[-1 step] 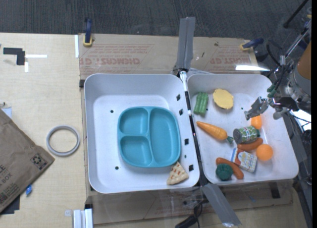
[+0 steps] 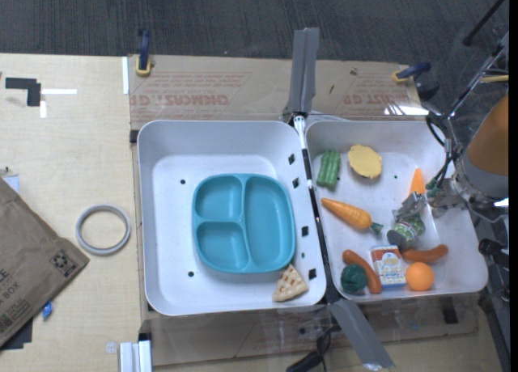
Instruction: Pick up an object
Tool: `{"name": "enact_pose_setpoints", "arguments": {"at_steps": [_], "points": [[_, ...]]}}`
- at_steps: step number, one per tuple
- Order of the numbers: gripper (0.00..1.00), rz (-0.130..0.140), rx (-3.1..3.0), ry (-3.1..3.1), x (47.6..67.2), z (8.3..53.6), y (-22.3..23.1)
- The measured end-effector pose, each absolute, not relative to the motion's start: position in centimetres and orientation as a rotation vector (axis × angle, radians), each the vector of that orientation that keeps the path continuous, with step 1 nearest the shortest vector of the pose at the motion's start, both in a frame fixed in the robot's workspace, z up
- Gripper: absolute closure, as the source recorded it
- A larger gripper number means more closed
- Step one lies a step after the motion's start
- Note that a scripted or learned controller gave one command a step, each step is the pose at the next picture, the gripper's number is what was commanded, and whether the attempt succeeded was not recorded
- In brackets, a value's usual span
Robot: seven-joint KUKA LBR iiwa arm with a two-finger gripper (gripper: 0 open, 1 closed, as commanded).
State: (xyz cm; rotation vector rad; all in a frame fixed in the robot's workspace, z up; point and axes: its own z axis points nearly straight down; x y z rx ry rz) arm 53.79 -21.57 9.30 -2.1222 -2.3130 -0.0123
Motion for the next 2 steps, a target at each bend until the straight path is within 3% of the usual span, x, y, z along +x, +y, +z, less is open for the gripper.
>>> {"name": "enact_pose_setpoints", "arguments": {"at_steps": [1,2], "points": [[0.0,-0.011,-2.177,-2.26,61.8,9.2,-21.4],[1.0,-0.006,-2.178,-2.267,61.9,10.2,-21.6]]}}
